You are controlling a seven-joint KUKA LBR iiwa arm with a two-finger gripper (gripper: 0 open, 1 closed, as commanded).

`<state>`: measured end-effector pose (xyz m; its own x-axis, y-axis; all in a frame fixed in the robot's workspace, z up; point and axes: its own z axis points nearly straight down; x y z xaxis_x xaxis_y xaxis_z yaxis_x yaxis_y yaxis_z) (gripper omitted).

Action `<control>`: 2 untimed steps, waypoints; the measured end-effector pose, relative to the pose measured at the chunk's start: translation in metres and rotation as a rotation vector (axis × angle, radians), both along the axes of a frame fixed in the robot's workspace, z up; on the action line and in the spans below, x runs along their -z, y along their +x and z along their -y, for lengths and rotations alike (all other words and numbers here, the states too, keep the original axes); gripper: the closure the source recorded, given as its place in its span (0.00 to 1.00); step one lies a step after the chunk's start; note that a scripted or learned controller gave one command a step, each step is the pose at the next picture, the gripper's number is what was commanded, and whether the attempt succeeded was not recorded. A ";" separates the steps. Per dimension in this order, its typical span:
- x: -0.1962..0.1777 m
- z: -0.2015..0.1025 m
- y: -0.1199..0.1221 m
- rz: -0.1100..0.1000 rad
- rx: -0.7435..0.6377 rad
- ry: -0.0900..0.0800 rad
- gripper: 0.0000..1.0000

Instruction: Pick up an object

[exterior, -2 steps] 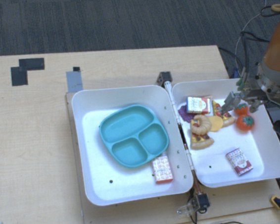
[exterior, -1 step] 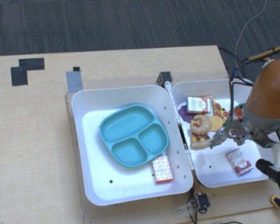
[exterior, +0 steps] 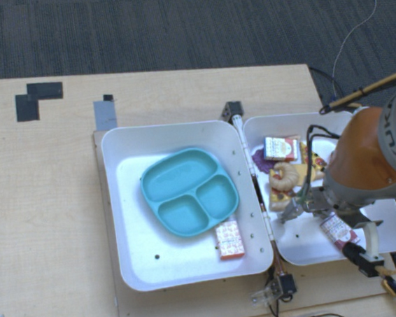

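Observation:
My gripper (exterior: pixel 296 209) hangs low over the right bin (exterior: pixel 299 249), at its left-middle part, with the grey and orange arm reaching in from the right. Just above it lie a tan ring-shaped pastry (exterior: pixel 284 176), a yellow packet (exterior: pixel 283 196) and a purple item (exterior: pixel 261 159). A red and white box (exterior: pixel 280 148) rests at the far end of that bin. A white and red packet (exterior: pixel 334 228) lies right of the gripper, partly under the wrist. Nothing can be seen between the gripper's tips.
The left bin (exterior: pixel 135 266) holds a teal divided plate (exterior: pixel 187 190) and a small red-patterned box (exterior: pixel 229 240) near its front right corner. The ridge between the bins (exterior: pixel 253 183) runs just left of the gripper.

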<state>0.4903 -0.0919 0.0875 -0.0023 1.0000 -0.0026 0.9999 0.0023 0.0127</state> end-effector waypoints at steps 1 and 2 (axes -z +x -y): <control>-0.012 0.000 0.002 0.006 0.000 0.000 1.00; -0.098 -0.079 0.090 -0.009 -0.003 0.004 1.00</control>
<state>0.5802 -0.0133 0.1852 -0.0050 1.0000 0.0015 1.0000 0.0050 0.0035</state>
